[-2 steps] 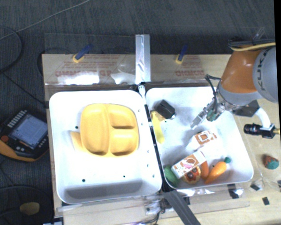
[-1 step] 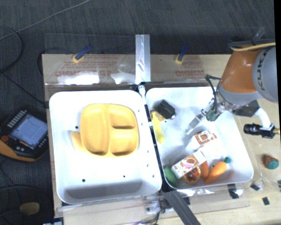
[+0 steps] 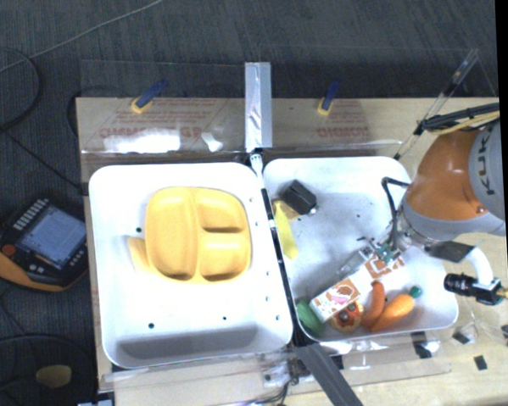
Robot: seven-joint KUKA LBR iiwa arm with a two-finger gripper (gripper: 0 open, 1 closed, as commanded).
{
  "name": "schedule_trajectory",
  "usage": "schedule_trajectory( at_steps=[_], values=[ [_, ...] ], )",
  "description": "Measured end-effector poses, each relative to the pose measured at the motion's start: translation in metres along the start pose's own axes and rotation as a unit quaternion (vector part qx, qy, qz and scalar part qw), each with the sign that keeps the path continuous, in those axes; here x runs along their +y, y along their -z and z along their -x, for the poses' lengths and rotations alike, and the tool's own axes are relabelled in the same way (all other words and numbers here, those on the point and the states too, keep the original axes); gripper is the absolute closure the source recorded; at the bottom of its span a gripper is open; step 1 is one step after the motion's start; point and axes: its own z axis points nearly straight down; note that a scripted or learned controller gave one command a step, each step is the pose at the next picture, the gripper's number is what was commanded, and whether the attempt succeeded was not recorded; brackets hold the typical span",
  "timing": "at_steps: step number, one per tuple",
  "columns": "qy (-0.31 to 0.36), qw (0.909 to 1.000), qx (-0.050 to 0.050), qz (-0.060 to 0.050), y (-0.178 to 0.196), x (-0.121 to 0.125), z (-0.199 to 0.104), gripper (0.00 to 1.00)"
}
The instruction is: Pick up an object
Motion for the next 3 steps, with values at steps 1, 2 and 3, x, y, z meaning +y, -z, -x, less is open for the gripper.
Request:
schedule_trajectory(
  at_steps=[1,2,3],
  values=[
    [-0.001,1.0,0.001,0.002,0.01,0.002,0.001,1.0],
    [-0.153,0.9883,0.003,-0.002,0.004,-0.029,0.009,1.0],
    [-0.213,0.9771,0.003,-0.007,0.067,0.031,-0.004,1.0]
  ],
)
